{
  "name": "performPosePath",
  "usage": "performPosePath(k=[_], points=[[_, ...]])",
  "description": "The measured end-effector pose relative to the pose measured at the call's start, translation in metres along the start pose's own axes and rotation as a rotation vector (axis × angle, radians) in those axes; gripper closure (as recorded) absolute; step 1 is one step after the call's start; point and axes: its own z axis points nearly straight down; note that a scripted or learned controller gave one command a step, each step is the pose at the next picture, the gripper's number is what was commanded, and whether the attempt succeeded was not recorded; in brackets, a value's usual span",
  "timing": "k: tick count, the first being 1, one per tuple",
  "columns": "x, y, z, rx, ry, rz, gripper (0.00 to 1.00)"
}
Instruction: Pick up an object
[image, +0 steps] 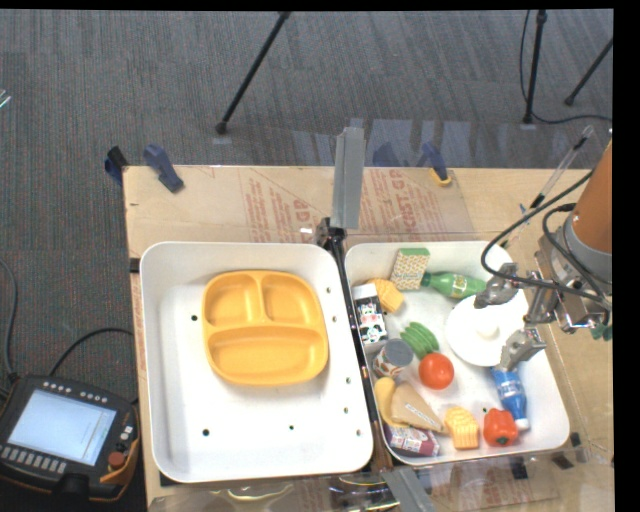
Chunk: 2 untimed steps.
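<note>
The hand (509, 318) hangs over the right bin (556, 400), its two fingers (522, 347) spread apart with nothing between them, above a white round plate (478, 335). Around the plate lie toy foods: a red tomato (436, 371), a green bottle (452, 285), a blue bottle (511, 394) and a red pepper (501, 427). The left bin (160, 400) holds a yellow divided tray (266, 327).

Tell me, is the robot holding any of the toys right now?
No. The gripper hangs over the white plate in the right bin, its fingers spread apart with no toy between them.
</note>
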Motion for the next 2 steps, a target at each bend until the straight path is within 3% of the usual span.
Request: performPosePath(k=[1, 2], points=[[-0.007, 0.016, 0.142, -0.005, 0.006, -0.346, 0.0], [-0.008, 0.045, 0.182, 0.013, -0.01, -0.189, 0.0]])
